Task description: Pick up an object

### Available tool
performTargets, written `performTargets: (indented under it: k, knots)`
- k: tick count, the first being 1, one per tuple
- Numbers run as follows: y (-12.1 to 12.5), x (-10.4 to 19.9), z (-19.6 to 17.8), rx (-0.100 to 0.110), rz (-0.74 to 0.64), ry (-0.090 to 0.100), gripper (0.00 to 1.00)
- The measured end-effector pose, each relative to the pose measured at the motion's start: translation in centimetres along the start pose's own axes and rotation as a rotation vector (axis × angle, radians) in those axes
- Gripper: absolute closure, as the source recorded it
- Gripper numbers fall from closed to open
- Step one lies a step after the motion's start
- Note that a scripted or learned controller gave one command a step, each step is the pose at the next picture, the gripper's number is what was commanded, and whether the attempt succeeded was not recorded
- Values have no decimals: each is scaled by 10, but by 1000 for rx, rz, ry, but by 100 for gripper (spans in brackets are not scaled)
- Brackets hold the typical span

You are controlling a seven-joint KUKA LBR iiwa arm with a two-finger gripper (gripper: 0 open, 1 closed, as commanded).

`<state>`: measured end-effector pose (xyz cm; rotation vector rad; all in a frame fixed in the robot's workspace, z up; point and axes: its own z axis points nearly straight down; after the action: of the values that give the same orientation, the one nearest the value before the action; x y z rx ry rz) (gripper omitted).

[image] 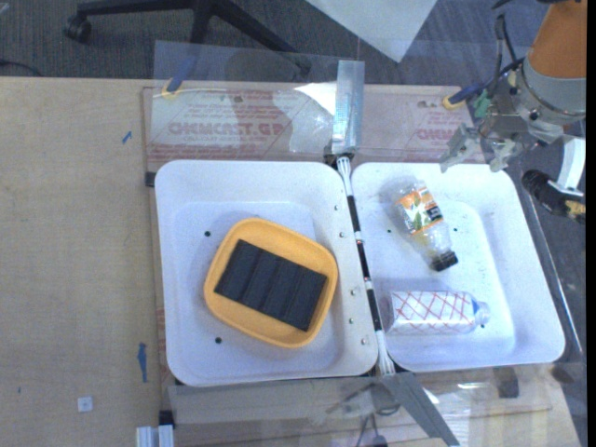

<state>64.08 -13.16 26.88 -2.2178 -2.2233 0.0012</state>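
In the right bin (526, 250) lie two things: a small plastic bottle with an orange label and black cap (424, 222) near the back, and a packet with a red criss-cross pattern (433, 311) near the front. The left bin (177, 212) holds a yellow dish with a black ribbed block on it (271, 281). My gripper (480, 147) hangs above the right bin's back right corner, apart from every object, with nothing between its fingers (454, 152), which stand spread.
A metal strip (348, 110) stands upright behind the seam between the bins. A clear sheet with red lettering (233, 124) lies behind the left bin. Bare wooden bench (70, 250) stretches to the left.
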Motion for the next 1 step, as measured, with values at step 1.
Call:
performTargets:
  k: [1]
  knots:
    - [5,40,148,0,-17,0,0]
